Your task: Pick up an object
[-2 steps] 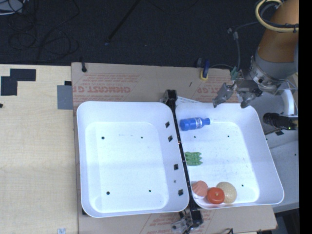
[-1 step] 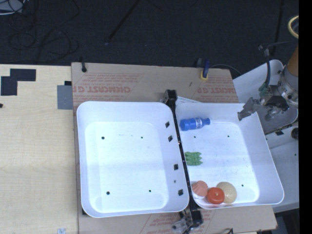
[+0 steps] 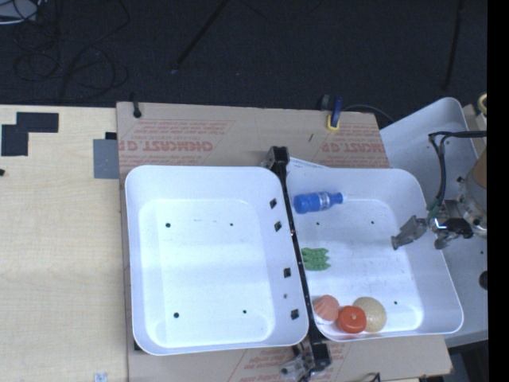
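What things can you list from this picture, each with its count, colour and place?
bins: 2, white, side by side on the bench
bottle: 1, blue, lying at the far left of the right bin
green item: 1, green, by the right bin's left wall
round items: 3, pink, red and cream, clustered at the right bin's near edge
clamp: 1, blue and yellow, at the board's far edge
gripper: 1, grey, above the right bin's right side
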`<state>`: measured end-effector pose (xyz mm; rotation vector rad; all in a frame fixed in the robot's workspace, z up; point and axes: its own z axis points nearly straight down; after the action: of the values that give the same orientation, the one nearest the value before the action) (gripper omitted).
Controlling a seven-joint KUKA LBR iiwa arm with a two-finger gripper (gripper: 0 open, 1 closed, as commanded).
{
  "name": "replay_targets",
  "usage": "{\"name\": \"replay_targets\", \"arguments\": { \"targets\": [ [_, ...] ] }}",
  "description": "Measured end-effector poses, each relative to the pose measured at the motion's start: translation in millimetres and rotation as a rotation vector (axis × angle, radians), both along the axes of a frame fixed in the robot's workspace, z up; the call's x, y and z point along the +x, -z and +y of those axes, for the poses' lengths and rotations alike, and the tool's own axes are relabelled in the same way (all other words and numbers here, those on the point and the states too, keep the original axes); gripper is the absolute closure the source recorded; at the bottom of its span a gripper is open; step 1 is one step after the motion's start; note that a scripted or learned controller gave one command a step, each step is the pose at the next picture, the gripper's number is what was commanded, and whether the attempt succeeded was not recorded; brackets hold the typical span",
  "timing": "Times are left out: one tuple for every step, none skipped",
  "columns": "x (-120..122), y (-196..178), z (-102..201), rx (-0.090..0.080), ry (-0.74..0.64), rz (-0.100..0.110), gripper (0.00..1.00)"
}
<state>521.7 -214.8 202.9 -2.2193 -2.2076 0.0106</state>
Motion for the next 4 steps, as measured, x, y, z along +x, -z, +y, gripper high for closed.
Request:
{"name": "replay_targets", "arguments": {
  "targets": [
    [4.5,-3.6,0.9,-0.002,-0.003,-0.01,0.0],
    [4.5,-13.5,0.3,-0.002,-0.002,-0.009,1.0],
    [19.1,-145.0,17.5,-0.007,-0.009,-0.026,1.0],
    [31.7,-138.9,0.9,-0.004,-0.005,-0.012,1.0]
  ]
}}
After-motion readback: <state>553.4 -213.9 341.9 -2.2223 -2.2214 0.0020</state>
